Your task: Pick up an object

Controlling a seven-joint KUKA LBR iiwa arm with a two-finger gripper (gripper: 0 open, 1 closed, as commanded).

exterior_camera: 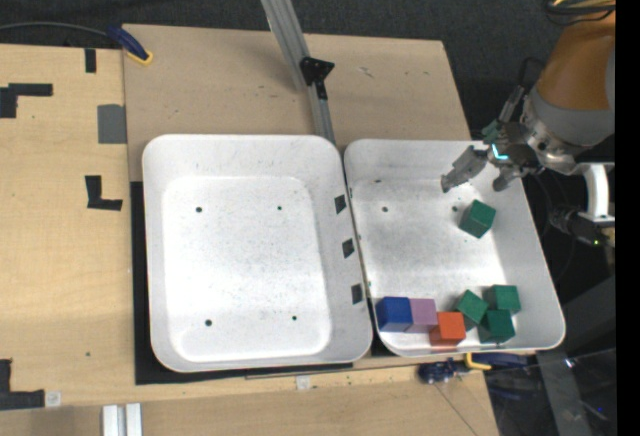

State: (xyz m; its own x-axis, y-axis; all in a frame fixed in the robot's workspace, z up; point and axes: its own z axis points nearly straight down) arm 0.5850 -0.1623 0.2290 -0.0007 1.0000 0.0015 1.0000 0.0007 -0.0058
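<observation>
Green is what sits nearest me: a lone green cube (pixel 478 219) lies on the floor of the right bin (pixel 400 254), just below and a little inward of my gripper (pixel 482 170). From the overhead camera, my two fingers (pixel 458 172) look spread apart, with nothing between them; I hold nothing. I hang above the bin's far right part, close to its rim, apart from the cube.

Well below me, toward the bin's near edge, the rest are packed tight: a blue cube (pixel 394 312), a lilac block (pixel 423 312), an orange block (pixel 449 326) and three more green ones (pixel 491 313), several touching. The left bin (pixel 160 224) lies far off to my side.

The lone cube is my likely pick, I judge, since it stands clear of everything. It sits turned at an angle to the bin walls, so if my fingers come down unaligned, one may land on a corner and knock it aside instead of straddling it. The bin's right wall is close too; a descent too far outward could clip the rim. Going for the cluster instead risks wedging a finger between neighbours and closing on nothing.
</observation>
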